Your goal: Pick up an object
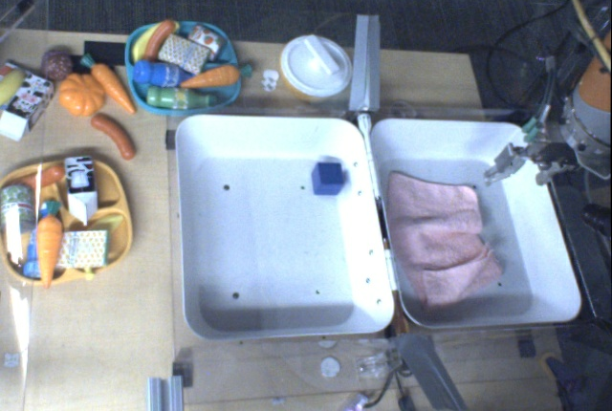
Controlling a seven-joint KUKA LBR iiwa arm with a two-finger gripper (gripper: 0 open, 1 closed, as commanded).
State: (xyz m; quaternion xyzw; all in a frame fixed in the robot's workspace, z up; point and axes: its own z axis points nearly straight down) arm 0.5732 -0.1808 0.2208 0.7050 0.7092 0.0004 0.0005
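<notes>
Blue cube (328, 177) on the floor of the left bin (210, 304), toward its far right corner, lying free, close to the divider between the bins. Pink cloth (440, 237), folded and rumpled, across the left and middle of the right bin (559, 304), reaching from mid-floor almost to the near wall. End effector (524, 158) above the far right part of the right bin, beyond the far right corner of the cloth, well apart from the cube, with nothing seen between its parts; whether wide or narrow, cannot tell. Arm (588, 103) entering from the right edge, grey with an orange patch above the wrist. Round white lidded container (316, 65) on the worktop (148, 208) just beyond the far wall of the left bin. Blue bowl (182, 98) of toy food left of that, with carrots, a bottle and small cartons inside. Toy pumpkin (79, 95) and sausage (114, 136) loose on the worktop farther left. Yellow tray (117, 208) at the left edge, carrying a carrot and small boxes.
</notes>
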